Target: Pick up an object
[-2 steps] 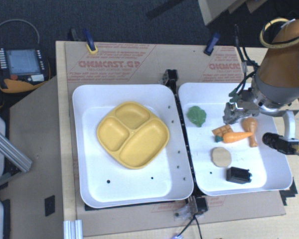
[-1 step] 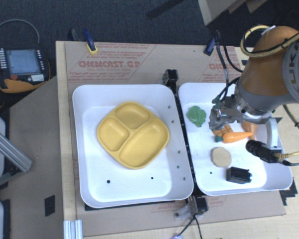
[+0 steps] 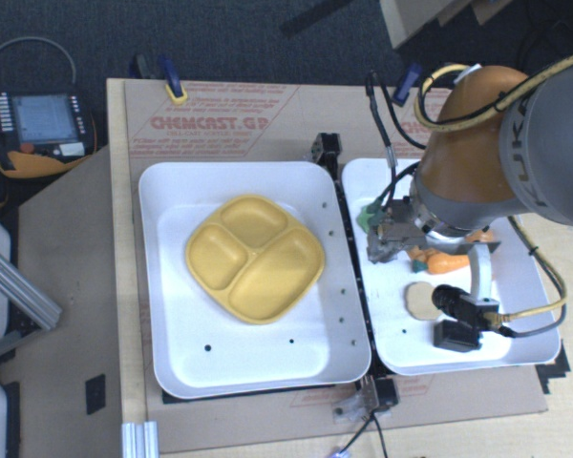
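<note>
A yellow divided plate [image 3: 256,256] lies in the left bin [image 3: 172,332]. In the right bin [image 3: 516,351] my gripper [image 3: 390,241] hangs low near the bin's left wall, under the orange-banded wrist. Just beside it lie an orange piece [image 3: 447,262] and a green piece [image 3: 367,219], both partly hidden by the gripper body. A tan round piece [image 3: 420,301] rests a little nearer the front of the bin. Nothing visible sits between the gripper's tips from this angle.
A black cabled part [image 3: 458,318] hangs off the arm over the right bin's front. The bins stand on a brown board [image 3: 220,122]. A handheld pendant [image 3: 40,127] lies off the bench at the far left.
</note>
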`<state>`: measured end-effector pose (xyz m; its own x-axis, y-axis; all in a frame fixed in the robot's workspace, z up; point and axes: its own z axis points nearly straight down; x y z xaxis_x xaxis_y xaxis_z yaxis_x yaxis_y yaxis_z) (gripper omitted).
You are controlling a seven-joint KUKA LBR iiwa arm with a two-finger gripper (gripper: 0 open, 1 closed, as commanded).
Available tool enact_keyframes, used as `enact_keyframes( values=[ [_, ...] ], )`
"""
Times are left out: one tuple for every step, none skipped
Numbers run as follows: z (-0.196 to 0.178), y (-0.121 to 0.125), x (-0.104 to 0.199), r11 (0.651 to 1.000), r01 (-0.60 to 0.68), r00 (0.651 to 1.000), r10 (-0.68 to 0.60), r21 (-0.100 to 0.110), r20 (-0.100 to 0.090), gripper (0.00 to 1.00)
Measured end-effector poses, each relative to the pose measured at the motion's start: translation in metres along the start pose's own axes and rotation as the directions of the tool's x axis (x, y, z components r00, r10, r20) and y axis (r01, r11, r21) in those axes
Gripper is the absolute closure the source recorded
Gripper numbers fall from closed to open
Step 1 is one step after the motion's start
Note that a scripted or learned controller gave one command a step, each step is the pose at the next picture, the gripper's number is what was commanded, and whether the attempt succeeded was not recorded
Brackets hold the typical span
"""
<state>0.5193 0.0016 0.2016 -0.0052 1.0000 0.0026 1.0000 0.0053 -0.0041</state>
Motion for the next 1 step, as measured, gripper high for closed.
enact_keyframes(
  values=[
    [-0.0017, -0.0157, 0.0603, 1.000, 0.002, 1.000, -0.002, 0.000, -0.001, 1.00]
  ],
)
